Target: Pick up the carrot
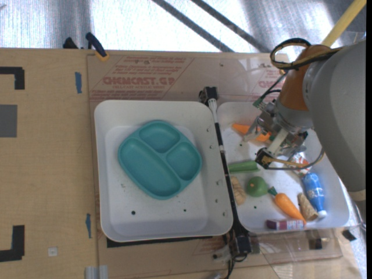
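Orange carrot [286,205] lay untouched, nearer than the gripper [273,150], whose opening I could not tell; approach remained, descending nearward over it.

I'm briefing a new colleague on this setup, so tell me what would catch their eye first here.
The teal divided plate stands out most, lying alone in the left bin. Next comes the grey arm with its orange band, reaching in from the right with its hand low over the right bin. That bin is cluttered: a carrot near the front, a green round fruit beside it, and a blue bottle.
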